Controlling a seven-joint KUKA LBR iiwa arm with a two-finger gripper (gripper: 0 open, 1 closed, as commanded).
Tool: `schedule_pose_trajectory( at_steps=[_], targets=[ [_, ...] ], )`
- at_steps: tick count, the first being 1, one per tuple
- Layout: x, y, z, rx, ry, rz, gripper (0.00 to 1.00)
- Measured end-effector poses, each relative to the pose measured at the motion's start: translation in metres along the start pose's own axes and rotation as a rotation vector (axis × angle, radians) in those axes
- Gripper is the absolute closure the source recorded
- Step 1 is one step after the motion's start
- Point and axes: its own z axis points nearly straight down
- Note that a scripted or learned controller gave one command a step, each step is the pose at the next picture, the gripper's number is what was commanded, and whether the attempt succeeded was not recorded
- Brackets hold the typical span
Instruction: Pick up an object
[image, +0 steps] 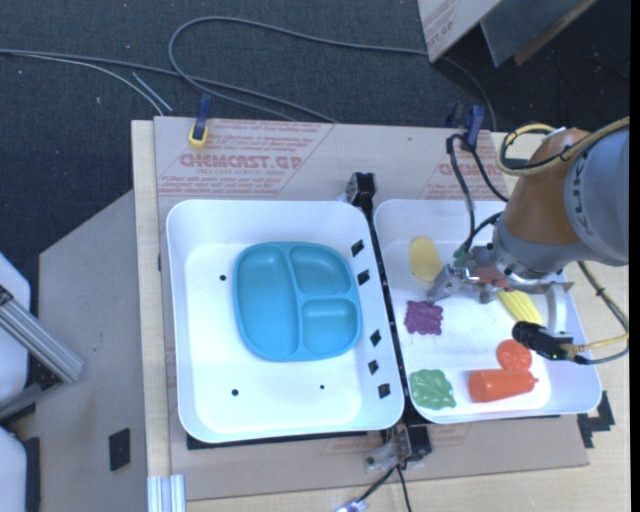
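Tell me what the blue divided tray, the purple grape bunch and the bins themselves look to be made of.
Blue divided tray: likely molded plastic, smooth and matte, with rounded compartment walls and even colour.
Purple grape bunch: probably toy plastic or rubber; uniform colour, lumpy molded surface, too small to tell which.
Left bin and right bin: seemingly thin white plastic, slightly glossy, with rounded formed corners and rims.

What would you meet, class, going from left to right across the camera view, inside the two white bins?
Blue divided tray → purple toy → orange toy.
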Motion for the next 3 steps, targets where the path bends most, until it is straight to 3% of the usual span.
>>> schedule_pose_trajectory(
  at_steps=[1, 3],
  targets=[
    [0.000, 0.001, -0.013, -0.005, 0.000, 0.001, 1.00],
    [-0.003, 0.007, -0.138, -0.013, -0.004, -0.001, 1.00]
  ],
)
